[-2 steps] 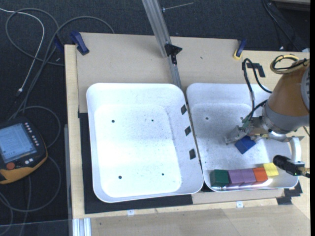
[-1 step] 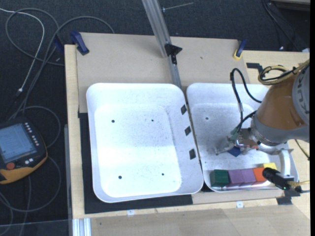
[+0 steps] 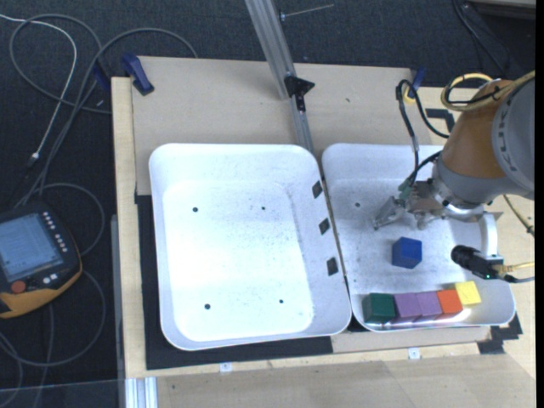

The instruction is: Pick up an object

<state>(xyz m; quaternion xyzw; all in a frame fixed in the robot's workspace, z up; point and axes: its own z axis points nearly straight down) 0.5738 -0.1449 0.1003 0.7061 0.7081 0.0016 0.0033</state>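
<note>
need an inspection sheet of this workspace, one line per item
surface: wooden bench bearing a left bin and a right bin
job's things: blue cube mid right bin; green, purple, orange and yellow blocks in a row along its near edge
clutter: nothing seen
grippers: claw open, above the blue cube, holding nothing
cables: loose loops on floor
surroundings: handheld controller on dark floor, left

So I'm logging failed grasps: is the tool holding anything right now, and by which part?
Nothing is held. The tool hangs open over the right bin's floor, apart from the blue cube.
</note>
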